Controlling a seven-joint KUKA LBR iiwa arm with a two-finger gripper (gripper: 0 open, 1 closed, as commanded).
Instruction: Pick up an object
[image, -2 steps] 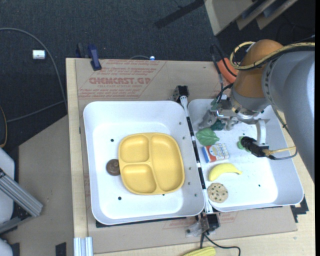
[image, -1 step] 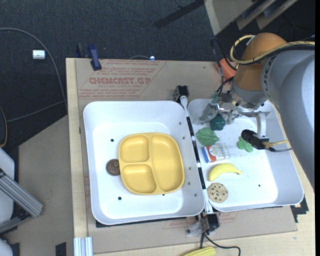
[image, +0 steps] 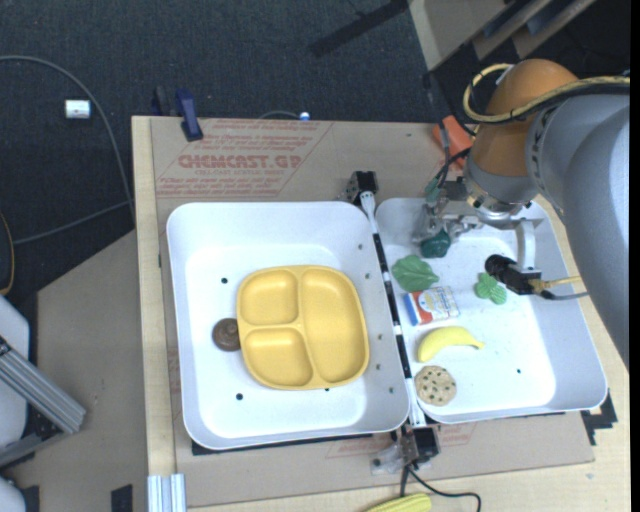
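Cookie (image: 435, 384) nearest; pincer (image: 437, 236) over teal object (image: 434, 245), grip state unclear.

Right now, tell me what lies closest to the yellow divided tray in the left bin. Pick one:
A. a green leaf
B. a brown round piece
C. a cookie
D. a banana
B: the brown round piece sits in the left bin against the left edge of the yellow tray, while the banana, cookie and green leaf lie in the right bin.
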